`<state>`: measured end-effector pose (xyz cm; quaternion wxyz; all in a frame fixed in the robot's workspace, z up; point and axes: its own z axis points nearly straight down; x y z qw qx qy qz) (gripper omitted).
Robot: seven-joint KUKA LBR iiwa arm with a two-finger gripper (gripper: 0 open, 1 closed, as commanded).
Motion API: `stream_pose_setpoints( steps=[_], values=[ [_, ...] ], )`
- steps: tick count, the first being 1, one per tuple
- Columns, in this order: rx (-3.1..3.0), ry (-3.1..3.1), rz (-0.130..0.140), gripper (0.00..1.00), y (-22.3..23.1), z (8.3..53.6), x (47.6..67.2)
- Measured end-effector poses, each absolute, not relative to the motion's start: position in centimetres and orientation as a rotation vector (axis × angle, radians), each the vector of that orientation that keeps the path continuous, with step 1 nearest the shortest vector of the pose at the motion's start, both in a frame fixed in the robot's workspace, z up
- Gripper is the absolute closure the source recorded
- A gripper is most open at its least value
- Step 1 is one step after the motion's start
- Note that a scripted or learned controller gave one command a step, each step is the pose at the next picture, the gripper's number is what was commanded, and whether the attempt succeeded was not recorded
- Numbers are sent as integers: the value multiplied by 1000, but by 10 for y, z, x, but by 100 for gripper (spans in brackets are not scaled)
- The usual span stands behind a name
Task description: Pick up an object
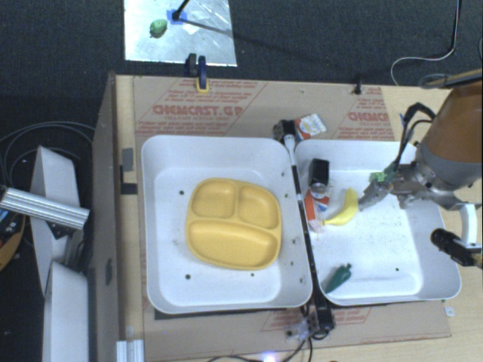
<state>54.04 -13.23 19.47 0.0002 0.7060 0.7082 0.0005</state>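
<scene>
You're in the approach step: the claw (367, 197) sits just beside the banana (343, 210) in the right bin (434, 277); whether it's clenched, I cannot tell. Next, lower squarely over the banana before closing.

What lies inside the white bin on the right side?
Inside the right white bin lie a yellow plastic banana, a black rectangular block, a green marker-like object and a red-and-white tube. The grey arm covers the bin's far right corner, hiding anything beneath.

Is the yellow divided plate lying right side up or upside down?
Right side up: the yellow divided plate in the left bin shows its three hollow compartments facing upward.
</scene>
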Motion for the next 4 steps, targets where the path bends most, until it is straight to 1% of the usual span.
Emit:
stream_pose_setpoints(
  steps=[1, 2, 3, 4],
  values=[
    [2217, 2222, 2, 0, -124, 85, 590],
    [2213, 2193, -13, 0, -105, 88, 595],
    [2218, 2207, -3, 100, -99, 97, 595],
    [2215, 2226, 6, 100, -17, 185, 574]
  ],
)
